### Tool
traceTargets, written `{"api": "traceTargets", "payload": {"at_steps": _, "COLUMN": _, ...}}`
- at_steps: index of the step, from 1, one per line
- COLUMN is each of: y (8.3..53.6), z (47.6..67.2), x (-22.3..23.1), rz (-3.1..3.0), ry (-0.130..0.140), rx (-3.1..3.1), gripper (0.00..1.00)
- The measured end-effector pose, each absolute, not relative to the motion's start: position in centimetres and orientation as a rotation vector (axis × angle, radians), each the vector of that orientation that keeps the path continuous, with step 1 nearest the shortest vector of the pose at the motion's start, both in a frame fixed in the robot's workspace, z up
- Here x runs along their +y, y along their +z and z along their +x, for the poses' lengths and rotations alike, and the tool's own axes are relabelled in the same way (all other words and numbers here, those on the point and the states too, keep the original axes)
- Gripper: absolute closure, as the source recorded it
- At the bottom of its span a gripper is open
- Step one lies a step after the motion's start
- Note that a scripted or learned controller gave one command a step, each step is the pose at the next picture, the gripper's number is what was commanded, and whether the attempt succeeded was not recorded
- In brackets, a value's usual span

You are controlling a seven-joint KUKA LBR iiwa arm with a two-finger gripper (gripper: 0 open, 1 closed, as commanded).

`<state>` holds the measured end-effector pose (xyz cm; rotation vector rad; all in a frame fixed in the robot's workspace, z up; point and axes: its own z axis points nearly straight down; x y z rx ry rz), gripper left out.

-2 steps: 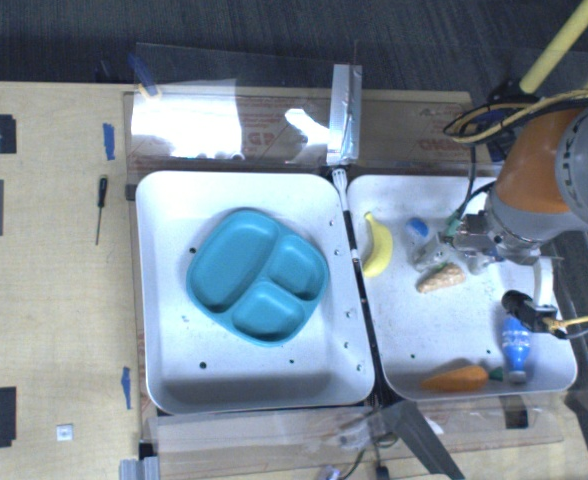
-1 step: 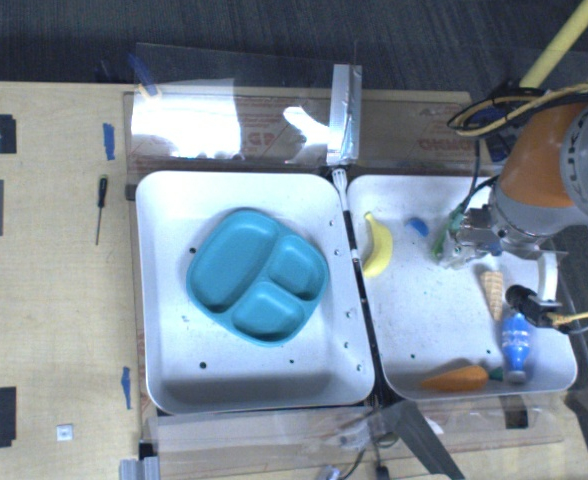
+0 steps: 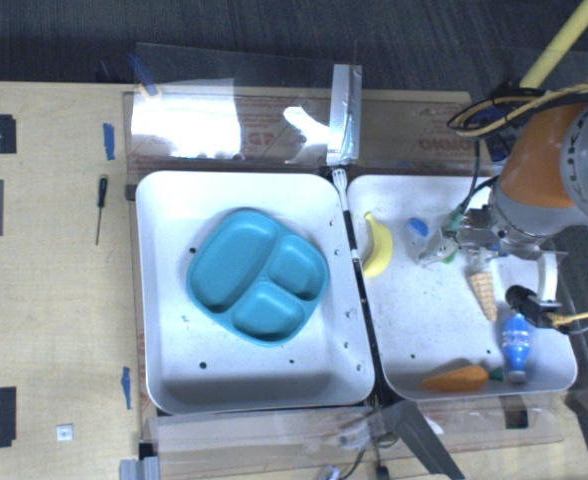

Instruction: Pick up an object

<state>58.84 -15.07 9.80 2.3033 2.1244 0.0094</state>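
Looking down at a pale wooden bench (image 3: 44, 298) with two shallow white bins side by side on it. Left bin (image 3: 164, 368) taken up mostly by a blue divided plate (image 3: 259, 273), three compartments, sat a bit skewed in the middle. Right bin (image 3: 424, 318) holding all the small stuff.

Reaching in from the right: the grey arm (image 3: 549, 168) with its orange band, over the far right part of the right bin, cables looped behind it. Gripper (image 3: 444, 243) down low at the far middle of that bin. Honestly can't tell whether the claw is spread or pressed together, too cluttered and blurry there. Can't see anything pinched in it either.

Pickable things, all in the right bin:
- banana (image 3: 378, 246), curved, lying against the left wall, near the gripper but apart from it
- carrot (image 3: 456, 377), flat along the near wall
- blue bottle (image 3: 515, 346), near right corner, just beside the carrot's right end
- waffle cone (image 3: 484, 290), between the gripper and the bottle
- small blue object (image 3: 418, 230), just left of the gripper, maybe touching, too small to name

Also spotted a screwdriver (image 3: 100, 206) lying on the bench left of the bins.
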Motion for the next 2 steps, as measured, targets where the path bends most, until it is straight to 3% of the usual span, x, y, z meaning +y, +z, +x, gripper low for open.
{"api": "traceTargets", "payload": {"at_steps": 1, "y": 8.6, "z": 66.3, "x": -14.0, "rz": 2.329, "ry": 0.002, "rx": 2.105, "gripper": 0.0}}
{"api": "traceTargets", "payload": {"at_steps": 2, "y": 9.8, "z": 66.5, "x": -14.0, "rz": 2.322, "ry": 0.006, "rx": 2.104, "gripper": 1.0}}
